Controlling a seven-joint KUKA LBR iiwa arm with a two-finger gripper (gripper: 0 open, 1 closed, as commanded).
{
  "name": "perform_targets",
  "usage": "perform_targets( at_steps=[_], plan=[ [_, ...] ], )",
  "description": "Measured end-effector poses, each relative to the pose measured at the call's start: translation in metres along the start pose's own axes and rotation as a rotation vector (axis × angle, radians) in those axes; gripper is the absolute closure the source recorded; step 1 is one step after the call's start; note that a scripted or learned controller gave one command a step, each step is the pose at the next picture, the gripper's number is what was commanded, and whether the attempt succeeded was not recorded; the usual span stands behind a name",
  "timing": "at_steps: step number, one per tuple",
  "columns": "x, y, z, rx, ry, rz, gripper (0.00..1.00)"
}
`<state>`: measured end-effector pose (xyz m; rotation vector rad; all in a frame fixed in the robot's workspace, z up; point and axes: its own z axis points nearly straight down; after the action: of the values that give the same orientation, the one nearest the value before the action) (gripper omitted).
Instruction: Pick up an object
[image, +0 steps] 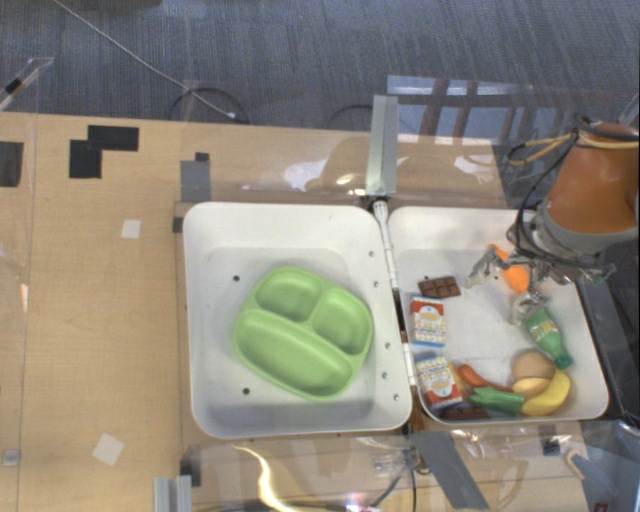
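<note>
you're looking at a robotics lab: a wooden surface (90, 330) with black marker squares (100, 148), clear guard panels, loose cables (205, 100), grey carpet.

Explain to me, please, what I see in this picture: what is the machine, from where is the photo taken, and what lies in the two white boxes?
The photo comes from one fixed camera above a bench, looking down at a slant. The grey machine with the orange band at the right is a robot arm. Its end effector, the part that grasps, hangs over the shallow white right bin, with a small orange object at its tips; whether it grips that object is unclear. The shallow white left bin contains a green plastic divided plate. The right bin also contains a small brown block, two printed cartons, a green bottle, a yellow banana and other toy food.
</note>
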<state>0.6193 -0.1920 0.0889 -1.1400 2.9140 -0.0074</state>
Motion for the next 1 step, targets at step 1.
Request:
perform_targets(
  at_steps=[1],
  plan=[
    [-0.0045,-0.0024,-0.0156,0.009,-0.012,0.003,1.00]
  ],
)
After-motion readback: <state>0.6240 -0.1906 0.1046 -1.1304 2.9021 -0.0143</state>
